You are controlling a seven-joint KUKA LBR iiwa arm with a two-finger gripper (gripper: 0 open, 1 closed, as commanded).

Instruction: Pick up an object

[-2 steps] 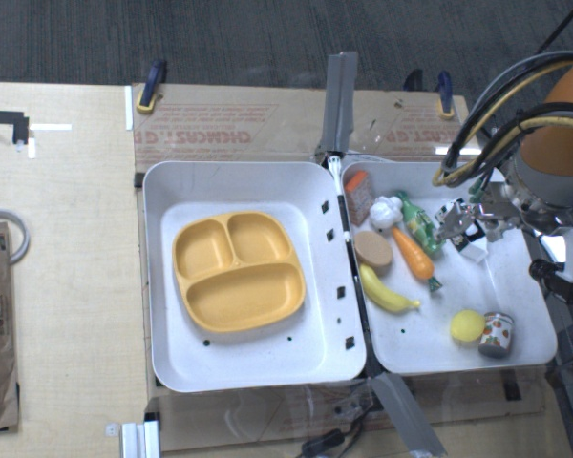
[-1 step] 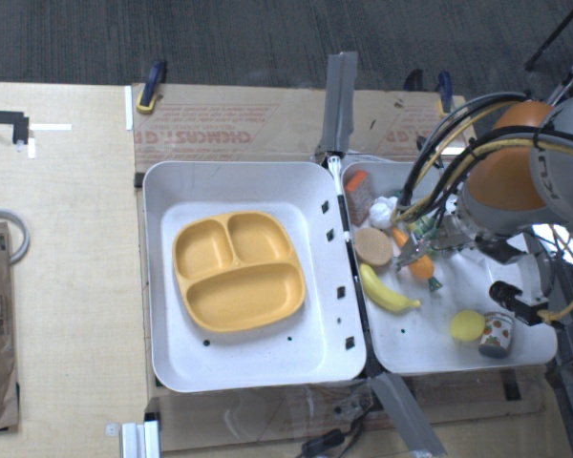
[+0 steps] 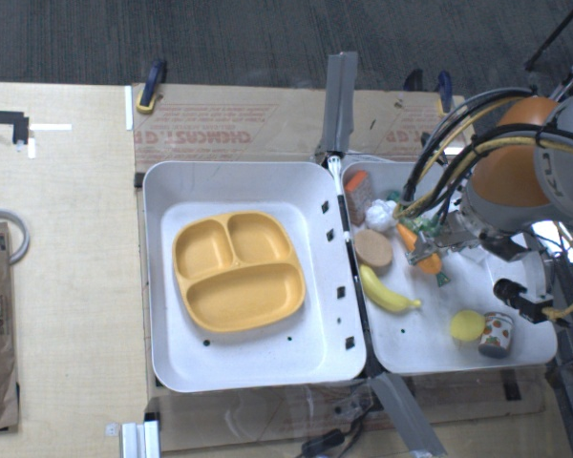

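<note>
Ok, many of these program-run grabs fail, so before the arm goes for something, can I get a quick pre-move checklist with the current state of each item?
1. Objects lie in the right bin: ok; banana, lemon, small can.
2. Arm is over the right bin: ok.
3. Gripper open for a grasp: cannot tell, cables hide it.
4. Banana lies apart from lemon: ok.
5. Lemon has clear sides: not ok, the can touches it.
6. Yellow divided plate sits away in the left bin: ok.
</note>
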